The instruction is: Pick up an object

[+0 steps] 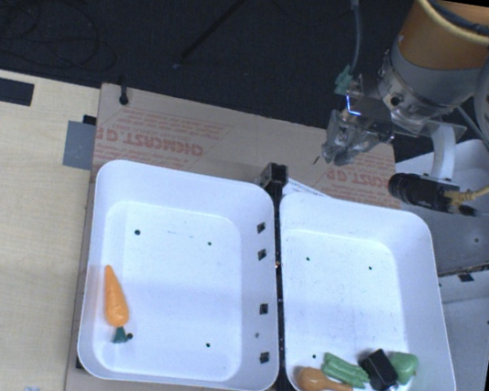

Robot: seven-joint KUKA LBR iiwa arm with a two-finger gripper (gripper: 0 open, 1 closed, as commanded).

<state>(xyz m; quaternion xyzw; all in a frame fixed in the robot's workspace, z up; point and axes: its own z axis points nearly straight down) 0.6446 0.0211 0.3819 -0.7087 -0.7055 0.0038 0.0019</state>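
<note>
Two white bins sit untouched as the gripper, finger state impossible to tell, hovers beyond their far edge, carrot unpicked.

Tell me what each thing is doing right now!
gripper: up high above the bench behind the right bin, carrying nothing.
toy carrot: lying flat in the left bin, near its front left corner.
green toy vegetable: lying in the right bin's front corner, touching the black block.
black block: lying tilted between the green pieces.
tan pear-shaped toy: lying at the front wall.
</note>
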